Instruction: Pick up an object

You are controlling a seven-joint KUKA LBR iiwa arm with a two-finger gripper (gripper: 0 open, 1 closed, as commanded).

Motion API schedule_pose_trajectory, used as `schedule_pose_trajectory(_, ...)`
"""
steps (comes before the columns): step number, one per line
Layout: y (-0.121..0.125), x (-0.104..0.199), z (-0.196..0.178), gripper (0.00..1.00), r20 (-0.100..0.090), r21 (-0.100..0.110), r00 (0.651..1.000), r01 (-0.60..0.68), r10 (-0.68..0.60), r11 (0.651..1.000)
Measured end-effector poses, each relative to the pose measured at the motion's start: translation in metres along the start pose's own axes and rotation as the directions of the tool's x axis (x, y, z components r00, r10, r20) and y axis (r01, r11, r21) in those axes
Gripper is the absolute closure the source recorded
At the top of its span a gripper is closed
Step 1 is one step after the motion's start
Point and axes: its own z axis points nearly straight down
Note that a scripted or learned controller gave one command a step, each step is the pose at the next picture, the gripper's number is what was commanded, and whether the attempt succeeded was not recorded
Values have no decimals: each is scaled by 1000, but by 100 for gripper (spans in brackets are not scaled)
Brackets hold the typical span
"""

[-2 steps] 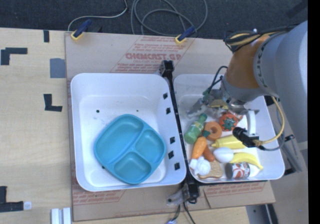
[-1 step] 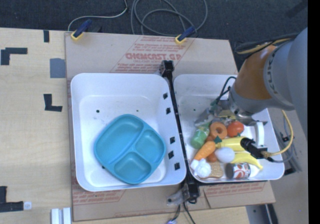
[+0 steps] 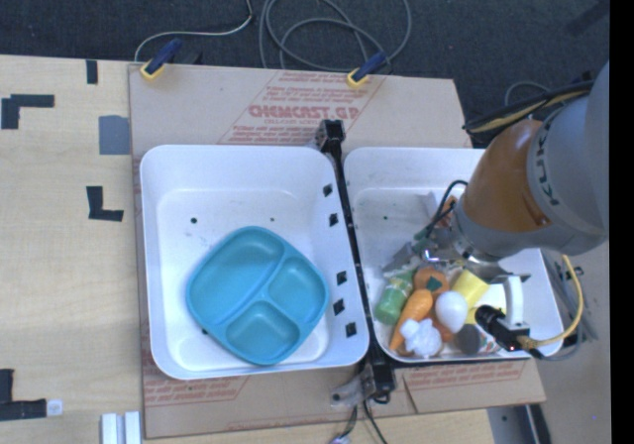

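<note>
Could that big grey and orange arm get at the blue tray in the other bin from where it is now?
Probably yes, though not right away. The blue divided tray lies flat and uncovered in the left bin, nothing on top of it. The arm's gripper is down in the right bin among small toys, so it must lift over the divider first.

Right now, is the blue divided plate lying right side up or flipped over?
Right side up. The blue divided plate lies flat in the left bin with its three compartments facing up.

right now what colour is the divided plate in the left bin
Light blue; the divided plate shows best in the overhead camera view, lying in the left bin.
</note>
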Motion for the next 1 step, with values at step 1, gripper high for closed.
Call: schedule_pose_trajectory(1,1,-1,-10,100,2,0,1000,0,0,1000)
